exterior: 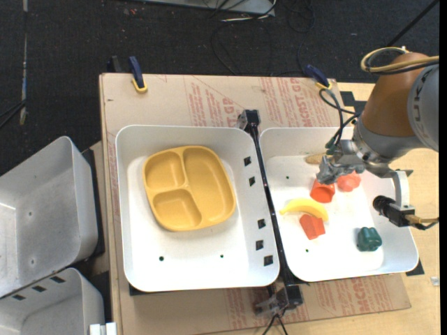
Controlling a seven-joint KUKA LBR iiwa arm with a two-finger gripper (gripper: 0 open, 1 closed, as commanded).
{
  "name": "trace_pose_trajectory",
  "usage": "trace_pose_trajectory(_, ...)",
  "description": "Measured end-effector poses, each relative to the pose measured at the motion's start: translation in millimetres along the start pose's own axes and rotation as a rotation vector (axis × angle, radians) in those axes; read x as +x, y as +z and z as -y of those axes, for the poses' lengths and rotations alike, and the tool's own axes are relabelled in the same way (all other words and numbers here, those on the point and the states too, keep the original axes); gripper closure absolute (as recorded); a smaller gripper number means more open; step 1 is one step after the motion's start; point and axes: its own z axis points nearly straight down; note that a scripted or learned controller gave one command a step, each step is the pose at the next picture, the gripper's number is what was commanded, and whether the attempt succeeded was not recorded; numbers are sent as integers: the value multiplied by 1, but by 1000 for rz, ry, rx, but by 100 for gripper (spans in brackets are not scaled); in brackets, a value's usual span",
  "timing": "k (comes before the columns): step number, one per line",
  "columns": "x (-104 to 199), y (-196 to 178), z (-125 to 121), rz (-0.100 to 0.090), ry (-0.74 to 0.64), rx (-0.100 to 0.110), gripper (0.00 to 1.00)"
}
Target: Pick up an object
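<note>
The gripper (334, 166) is hovering over the right bin (398, 257), just above an orange cup (322, 192); whether its pincer is apart or together, I cannot tell. A yellow banana (304, 208) is lying just nearer.

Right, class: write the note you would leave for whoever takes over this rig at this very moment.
Claw: low in the right bin, above the orange cup and next to the red piece; grip unclear.
Things: banana, red block and green toy lie loose in the right bin. Yellow divided plate sits in the left bin.
Done: nothing visibly lifted.
Left: secure one object and raise it.
</note>
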Motion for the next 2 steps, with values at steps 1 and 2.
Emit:
trace_pose_trajectory(1, 5, -58, 6, 0, -1, 2, 100)
trace_pose_trajectory(2, 15, -111, 0, 0, -2, 1, 100)
